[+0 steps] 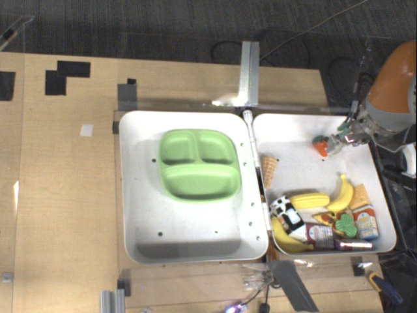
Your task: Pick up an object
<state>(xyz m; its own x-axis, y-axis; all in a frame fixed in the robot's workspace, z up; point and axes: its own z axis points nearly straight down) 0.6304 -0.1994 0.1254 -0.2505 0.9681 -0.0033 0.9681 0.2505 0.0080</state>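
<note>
We see a pale wooden bench [65,175] under even light, black tape patches [65,75] at upper left, and dark grey carpet [163,12] with cables [313,25] along the top.

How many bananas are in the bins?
2. One banana curves along the right side of the toy pile in the right bin. The other banana lies at the pile's front left, partly under other toys. More could be hidden under the pile.
</note>
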